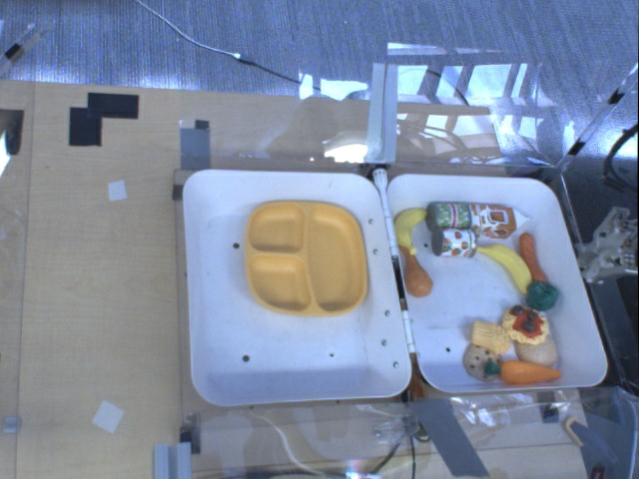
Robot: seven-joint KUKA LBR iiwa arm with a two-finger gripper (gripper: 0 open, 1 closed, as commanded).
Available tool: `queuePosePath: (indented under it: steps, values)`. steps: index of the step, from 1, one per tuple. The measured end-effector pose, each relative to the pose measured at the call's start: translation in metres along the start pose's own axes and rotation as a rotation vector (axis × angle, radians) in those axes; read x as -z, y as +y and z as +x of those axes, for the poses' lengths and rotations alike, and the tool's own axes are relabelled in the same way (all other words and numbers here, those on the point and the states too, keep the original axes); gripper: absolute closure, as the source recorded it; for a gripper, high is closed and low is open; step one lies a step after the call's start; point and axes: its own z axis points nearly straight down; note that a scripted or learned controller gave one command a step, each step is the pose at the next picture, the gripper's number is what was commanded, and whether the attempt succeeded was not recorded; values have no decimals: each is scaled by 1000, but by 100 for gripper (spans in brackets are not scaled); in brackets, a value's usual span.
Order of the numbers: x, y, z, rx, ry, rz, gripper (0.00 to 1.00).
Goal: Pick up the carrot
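Two orange pieces lie in the right bin (574, 267). The carrot (530, 372) lies flat along the bin's front edge near its front right corner, pointing toward the right wall. Just behind it, touching or nearly so, sit a pale roundish lump (539, 351), a fruit-topped tart (526, 322), a cracker (489, 335) and a cookie (479, 361), so it is crowded from behind and open only toward the rim. A redder carrot-like piece (529, 255) with a dark green top (542, 294) lies near the right wall, beside a banana (504, 262). Along the back edge lie a can (451, 215), a carton (491, 221) and a small tin (457, 244). A drumstick (416, 275) lies by the left wall. The left bin (215, 297) holds a yellow divided plate (305, 257), with bare floor all round it.
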Motion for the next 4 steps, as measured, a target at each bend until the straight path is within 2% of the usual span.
queuePosePath:
  steps: [1,2,3,4]
  values:
    - [82,-10,-3,99,-4,1,100]
    - [-98,-7,2,51,16,-7,100]
    - [-13,-9,-2,237,-1,-1,100]
    - [-53,-7,-6,372,5,-5,100]
